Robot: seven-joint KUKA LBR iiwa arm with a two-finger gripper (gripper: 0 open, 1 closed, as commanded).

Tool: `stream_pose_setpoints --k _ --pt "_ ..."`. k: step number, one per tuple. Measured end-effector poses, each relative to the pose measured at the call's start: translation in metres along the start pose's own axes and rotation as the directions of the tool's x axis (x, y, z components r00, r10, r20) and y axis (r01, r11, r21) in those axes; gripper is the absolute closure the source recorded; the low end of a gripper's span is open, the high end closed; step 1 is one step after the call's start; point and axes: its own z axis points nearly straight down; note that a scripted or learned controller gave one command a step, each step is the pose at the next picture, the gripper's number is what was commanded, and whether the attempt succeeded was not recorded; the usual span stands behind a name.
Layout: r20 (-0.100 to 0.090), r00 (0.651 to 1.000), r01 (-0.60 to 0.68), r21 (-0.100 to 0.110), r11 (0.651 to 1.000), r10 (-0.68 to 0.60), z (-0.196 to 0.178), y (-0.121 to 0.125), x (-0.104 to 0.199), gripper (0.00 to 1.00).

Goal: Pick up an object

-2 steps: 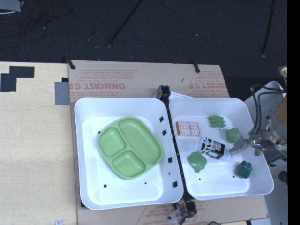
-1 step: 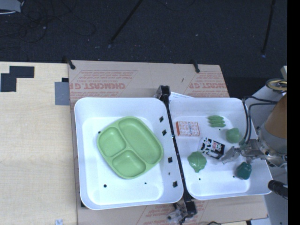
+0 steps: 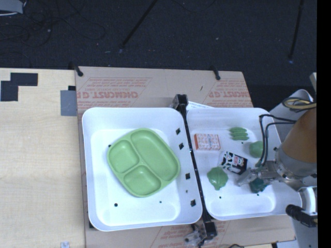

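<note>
The gripper [image 3: 254, 180] hovers low in the right bin [image 3: 227, 211], over a dark green toy [image 3: 257, 186]; whether it is open or closed, I cannot tell. Probably the reach step; next comes closing and lifting.

The arm [image 3: 302, 143] is cut off at the right side. The gripper [image 3: 254, 180] covers part of a dark green thing [image 3: 257, 186].
</note>
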Motion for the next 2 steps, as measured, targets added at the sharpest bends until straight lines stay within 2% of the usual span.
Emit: stream_pose_setpoints --k 1,2 --pt "0.002 1.0 -0.003 -0.003 1.0 0.003 -0.013 0.001 -0.002 1.0" --pt "0.003 1.0 0.002 -0.006 1.0 -0.002 -0.064 0.011 -0.005 1.0"
